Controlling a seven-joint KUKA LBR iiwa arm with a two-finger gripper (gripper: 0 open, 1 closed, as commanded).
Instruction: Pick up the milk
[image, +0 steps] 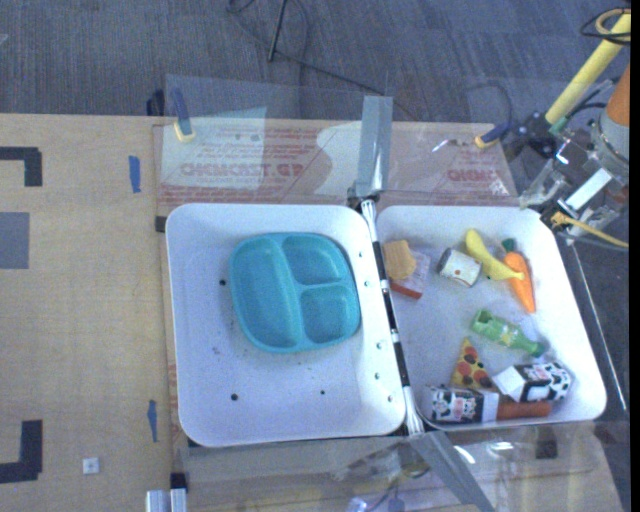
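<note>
The bench (80, 300) is pale wood marked with black and blue tape pieces. Dark grey carpet with loose cables runs along its far edge. Clear plastic panels stand at the far and near edges of the bins, over cardboard with red lettering.

The left bin (200, 400) holds a teal divided plate (295, 290) near its centre.

In the right bin (590, 390), the milk carton (540, 380), white with black cow patches, lies on its side near the near-right corner. A second cow-patterned pack (462, 405) lies at the near-left corner. A pizza slice (468, 365), green bottle (503, 332), carrot (520, 278), banana (485, 252), small can (458, 267) and toast (400, 260) occupy the rest.

The gripper (578, 195) hangs above the far-right corner of the right bin, well apart from the milk carton. Whether it is open or closed cannot be determined.
</note>
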